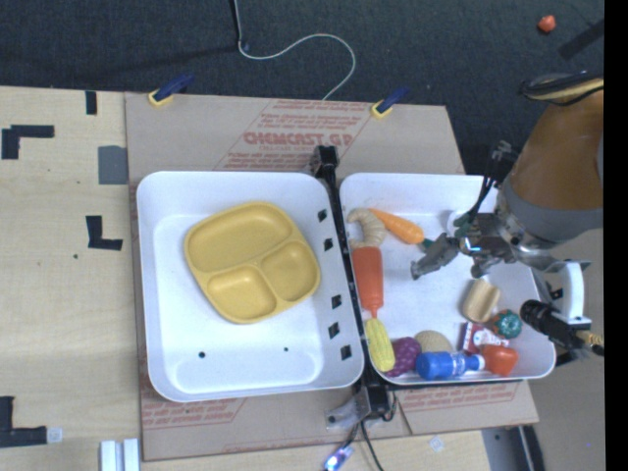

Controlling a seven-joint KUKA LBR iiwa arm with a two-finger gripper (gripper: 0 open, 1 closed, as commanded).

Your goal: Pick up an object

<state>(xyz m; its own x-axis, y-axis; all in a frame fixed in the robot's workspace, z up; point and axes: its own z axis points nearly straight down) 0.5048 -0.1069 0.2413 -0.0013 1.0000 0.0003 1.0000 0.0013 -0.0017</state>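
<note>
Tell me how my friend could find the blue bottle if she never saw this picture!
Start at the right-hand shallow white bin, the one crowded with toy food. Go to its near edge, where a small blue plastic bottle lies on its side between a purple bunch of grapes and a red-orange toy. It is the only bright blue thing there, and it has a white cap end.

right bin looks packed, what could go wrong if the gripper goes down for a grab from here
1. The gripper hangs over a bare patch of the right bin, between the carrot and the tan block; dropping straight down may catch nothing.
2. The toys along the near wall are crowded: the blue bottle, purple grapes and corn touch, so fingers might wedge or lift two.
3. The yellow divided plate sits apart in the left bin, flat and likely hard to pinch.
</note>
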